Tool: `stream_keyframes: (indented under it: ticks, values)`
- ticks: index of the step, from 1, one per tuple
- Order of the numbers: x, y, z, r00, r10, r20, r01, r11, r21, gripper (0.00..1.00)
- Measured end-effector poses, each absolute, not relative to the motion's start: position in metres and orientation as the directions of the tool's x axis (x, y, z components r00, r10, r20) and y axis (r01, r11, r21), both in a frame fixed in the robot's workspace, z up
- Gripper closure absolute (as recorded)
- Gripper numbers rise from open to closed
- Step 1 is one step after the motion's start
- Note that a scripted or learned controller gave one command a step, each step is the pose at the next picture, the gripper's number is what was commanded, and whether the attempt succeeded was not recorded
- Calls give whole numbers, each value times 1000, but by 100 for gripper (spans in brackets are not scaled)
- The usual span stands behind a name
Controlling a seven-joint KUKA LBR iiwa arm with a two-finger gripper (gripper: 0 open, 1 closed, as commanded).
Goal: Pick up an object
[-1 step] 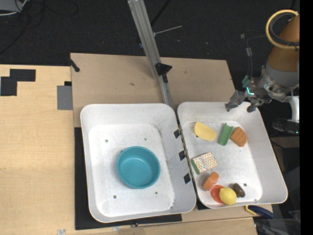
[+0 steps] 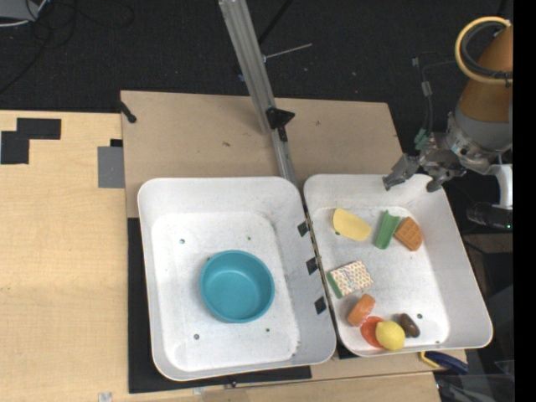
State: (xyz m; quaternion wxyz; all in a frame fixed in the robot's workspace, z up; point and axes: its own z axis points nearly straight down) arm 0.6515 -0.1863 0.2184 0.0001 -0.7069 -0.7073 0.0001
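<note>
The right bin [image 2: 456, 249] holds several small items: a yellow wedge [image 2: 350, 224], a green cylinder [image 2: 385, 229], an orange waffle-like piece [image 2: 409, 234], a patterned block [image 2: 350, 278], an orange piece [image 2: 361, 309], a red piece [image 2: 371, 332], a yellow lemon [image 2: 389, 335] and a dark brown piece [image 2: 409, 325]. My gripper [image 2: 414, 177] hangs over the bin's far right corner, above and behind the green cylinder. Its two fingers are spread apart, open, with nothing between them.
The left bin [image 2: 159, 216] holds a teal bowl [image 2: 237, 286]. A slanted metal rail [image 2: 256, 78] runs down to the gap between the bins. Light wooden bench surface [image 2: 59, 249] lies to the left.
</note>
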Motion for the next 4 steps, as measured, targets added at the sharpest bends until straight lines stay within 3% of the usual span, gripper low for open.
stream_keyframes:
  ticks: [2, 3, 4]
  values:
    - [645, -184, 112, -1, 1000, 1, 1000, 1, -6, 0]
    - [645, -183, 91, -1, 1000, -1, 1000, 1, 0, 0]
    - [646, -184, 103, -1, 1000, -2, 1000, 1, 2, 100]
